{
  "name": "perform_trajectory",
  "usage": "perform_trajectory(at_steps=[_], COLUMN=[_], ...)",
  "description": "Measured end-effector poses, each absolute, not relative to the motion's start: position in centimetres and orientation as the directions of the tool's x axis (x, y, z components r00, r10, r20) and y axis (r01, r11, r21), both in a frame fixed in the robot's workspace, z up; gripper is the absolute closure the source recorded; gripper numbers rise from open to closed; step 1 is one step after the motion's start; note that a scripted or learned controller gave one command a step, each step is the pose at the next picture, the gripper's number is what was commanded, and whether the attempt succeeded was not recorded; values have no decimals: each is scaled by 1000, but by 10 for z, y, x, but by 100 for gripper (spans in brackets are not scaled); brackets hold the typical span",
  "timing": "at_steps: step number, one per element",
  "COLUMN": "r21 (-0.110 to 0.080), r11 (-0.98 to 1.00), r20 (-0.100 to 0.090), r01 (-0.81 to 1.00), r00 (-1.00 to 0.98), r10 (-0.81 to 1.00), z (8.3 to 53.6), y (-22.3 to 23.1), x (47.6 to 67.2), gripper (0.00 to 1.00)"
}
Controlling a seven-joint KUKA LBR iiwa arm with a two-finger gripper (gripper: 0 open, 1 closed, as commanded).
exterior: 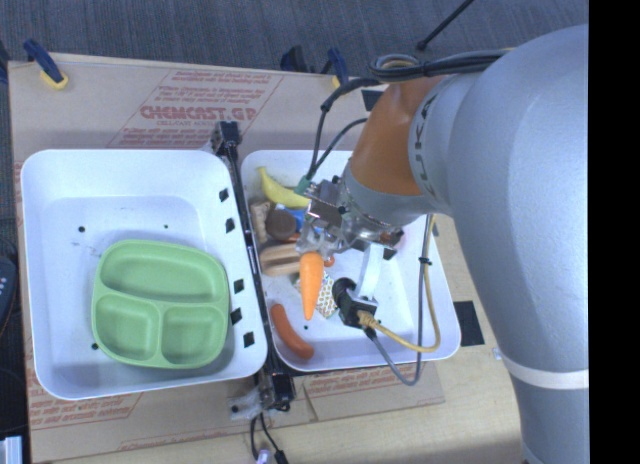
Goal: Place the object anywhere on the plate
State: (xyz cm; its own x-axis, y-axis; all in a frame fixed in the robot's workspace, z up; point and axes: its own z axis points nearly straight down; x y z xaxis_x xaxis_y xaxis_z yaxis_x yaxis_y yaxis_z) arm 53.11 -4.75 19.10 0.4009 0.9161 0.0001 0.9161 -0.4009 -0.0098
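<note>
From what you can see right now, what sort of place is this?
Probably a robot lab's pick-and-place test bench: two white bins side by side on cardboard, toy food like a carrot and banana, a green plate, and a grey arm.

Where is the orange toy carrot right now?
The orange toy carrot is in the right white bin, near its middle, just below the arm's tool, with the reddish toy sausage to its lower left.
</note>
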Motion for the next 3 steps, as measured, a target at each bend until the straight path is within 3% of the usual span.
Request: perform_trajectory(at_steps=[1,2,3], r21=[-5,-9,-7], r11=[-580,-574,-503], r20=[-2,-3,-2], r01=[814,819,864], r00=[580,574,503], r10=[814,819,864], z=[249,258,240], y=[2,3,117], x=[515,515,515], gripper=[100,100,100])
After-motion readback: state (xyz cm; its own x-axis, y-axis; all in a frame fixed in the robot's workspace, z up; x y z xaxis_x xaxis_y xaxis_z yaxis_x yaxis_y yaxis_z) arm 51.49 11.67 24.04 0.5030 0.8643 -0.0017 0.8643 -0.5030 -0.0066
